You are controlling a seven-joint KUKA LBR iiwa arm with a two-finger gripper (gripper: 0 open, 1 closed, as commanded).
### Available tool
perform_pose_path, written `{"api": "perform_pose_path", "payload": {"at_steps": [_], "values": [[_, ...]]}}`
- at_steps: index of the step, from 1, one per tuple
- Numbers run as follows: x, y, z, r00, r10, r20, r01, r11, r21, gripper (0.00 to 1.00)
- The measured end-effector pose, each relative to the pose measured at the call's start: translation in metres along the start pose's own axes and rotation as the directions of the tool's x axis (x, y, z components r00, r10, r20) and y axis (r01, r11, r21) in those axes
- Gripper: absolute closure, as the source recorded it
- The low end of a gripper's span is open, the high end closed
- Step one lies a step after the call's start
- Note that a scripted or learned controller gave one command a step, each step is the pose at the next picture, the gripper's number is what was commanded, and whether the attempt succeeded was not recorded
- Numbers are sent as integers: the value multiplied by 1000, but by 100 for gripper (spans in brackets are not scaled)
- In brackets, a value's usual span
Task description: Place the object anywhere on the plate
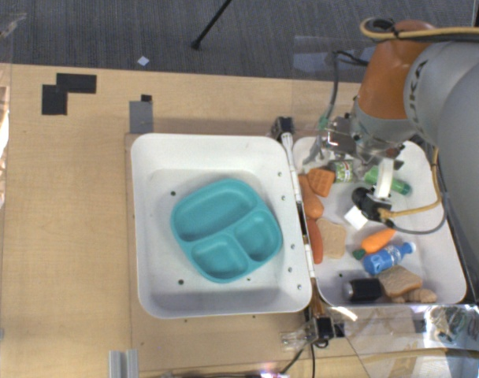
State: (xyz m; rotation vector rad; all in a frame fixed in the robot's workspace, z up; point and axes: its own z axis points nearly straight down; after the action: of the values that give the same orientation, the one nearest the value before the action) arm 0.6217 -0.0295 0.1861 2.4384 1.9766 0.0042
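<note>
— Where is your pincer, and what is it doing?

— My gripper (pixel 339 150) hangs over the far end of the right bin (pixel 444 250), above a heap of toy food. Whether it is released or clenched I cannot tell — my own wrist and the orange band cover it from above.

— Which piece goes on the plate?

— Nothing is picked yet, as far as I can see. The nearest candidates are the orange waffle piece (pixel 321 182) just beside my tool and the small green bottle (pixel 385 181) under it. The teal plate (pixel 224 228), with its 3 compartments, sits in the left bin (pixel 145 235), well apart from all of them.

— How would the waffle piece handle?

— I judge it light, stiff plastic, not fragile, a bit slick. I would take it across its narrower sides. The bottle is round and likely to roll or squirt out of 2 fingers, so I would pinch it across the body.

— What can you not make out?

— Whatever lies directly beneath my wrist, and the items packed against the bin wall overlap — their edges are hard to separate.
</note>
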Motion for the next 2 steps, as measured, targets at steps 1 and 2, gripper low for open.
{"api": "perform_pose_path", "payload": {"at_steps": [1,2], "values": [[0,0,0,1000,0,0,0,1000,0,0],[0,0,0,1000,0,0,0,1000,0,0]]}}
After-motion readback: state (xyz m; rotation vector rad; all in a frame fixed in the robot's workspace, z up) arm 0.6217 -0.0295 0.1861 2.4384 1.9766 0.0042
